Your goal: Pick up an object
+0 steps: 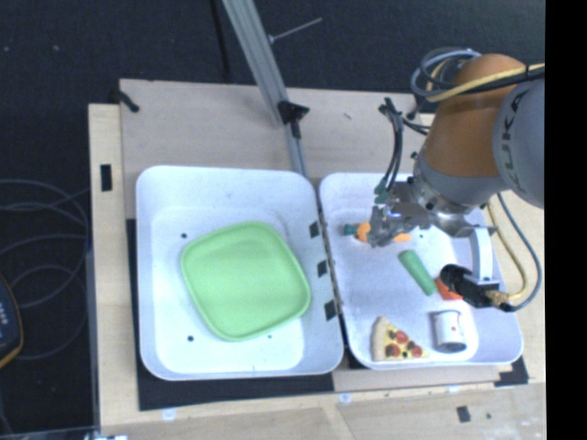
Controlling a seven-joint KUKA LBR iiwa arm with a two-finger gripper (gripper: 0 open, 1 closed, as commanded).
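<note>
Down in the right bin (358,191), the pincer (383,229) sits right on a small orange toy (366,233); whether it is open or closed cannot be told. Near them lie a green stick (417,271), a pizza slice (396,340) and a metal cup (448,329). A green plate (244,280) fills the left bin (156,246).

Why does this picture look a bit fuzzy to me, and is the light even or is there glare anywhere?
Camera view: soft all over, so the pizza slice and the small items by the gripper lack crisp edges; the white bins are bright, nearly washed out; the green plate casts little shadow; the surroundings fall off into darkness.
</note>
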